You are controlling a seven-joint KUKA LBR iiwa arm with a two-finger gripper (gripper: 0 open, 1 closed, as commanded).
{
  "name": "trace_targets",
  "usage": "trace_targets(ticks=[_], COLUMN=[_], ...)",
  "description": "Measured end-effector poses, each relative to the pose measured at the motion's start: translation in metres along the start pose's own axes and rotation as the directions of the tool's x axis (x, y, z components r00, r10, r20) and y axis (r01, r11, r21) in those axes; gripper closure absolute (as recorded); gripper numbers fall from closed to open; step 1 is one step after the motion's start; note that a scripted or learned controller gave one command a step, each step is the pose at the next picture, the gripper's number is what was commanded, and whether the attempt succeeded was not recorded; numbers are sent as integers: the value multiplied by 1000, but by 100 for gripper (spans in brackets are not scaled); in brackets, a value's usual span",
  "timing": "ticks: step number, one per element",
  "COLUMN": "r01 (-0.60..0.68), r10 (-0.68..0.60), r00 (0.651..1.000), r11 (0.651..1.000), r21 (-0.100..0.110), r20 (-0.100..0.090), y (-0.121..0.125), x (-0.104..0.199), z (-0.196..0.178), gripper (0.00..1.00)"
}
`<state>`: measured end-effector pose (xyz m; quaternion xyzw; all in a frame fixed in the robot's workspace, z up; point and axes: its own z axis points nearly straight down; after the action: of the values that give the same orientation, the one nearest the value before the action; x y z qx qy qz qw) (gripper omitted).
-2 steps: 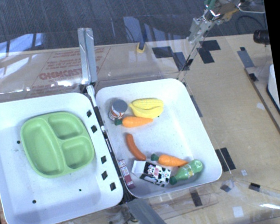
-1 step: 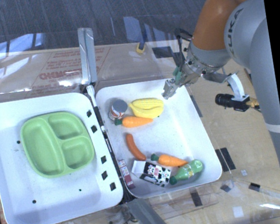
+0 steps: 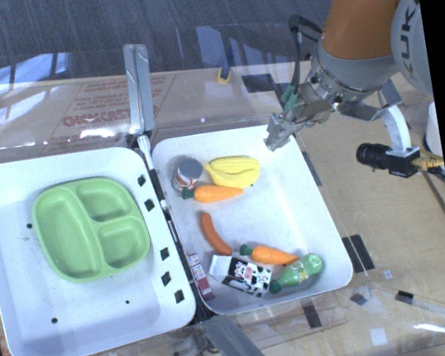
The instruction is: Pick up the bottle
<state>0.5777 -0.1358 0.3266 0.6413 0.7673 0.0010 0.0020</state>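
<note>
The bottle (image 3: pixel 299 272) is green and lies on its side in the front right corner of the right bin (image 3: pixel 315 208). It rests against an orange carrot (image 3: pixel 268 254) and a cow-patterned carton (image 3: pixel 245 275). My gripper (image 3: pixel 279 134) hangs over the back right corner of that bin, far from the bottle. Nothing shows in its grasp.
Toward the back of the right bin are a small can (image 3: pixel 187 172), a yellow corn-like toy (image 3: pixel 233 171) and a second carrot (image 3: pixel 217 191). A reddish sausage (image 3: pixel 211 232) lies in the middle. The left bin (image 3: pixel 21 331) holds a green divided plate (image 3: pixel 92 227).
</note>
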Motion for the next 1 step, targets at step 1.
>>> trace_targets(ticks=[1], r01=[-250], r10=[250], r00=[968], r11=[968], r21=[6], r20=[0], y=[89], x=[46], z=[13], gripper=[100])
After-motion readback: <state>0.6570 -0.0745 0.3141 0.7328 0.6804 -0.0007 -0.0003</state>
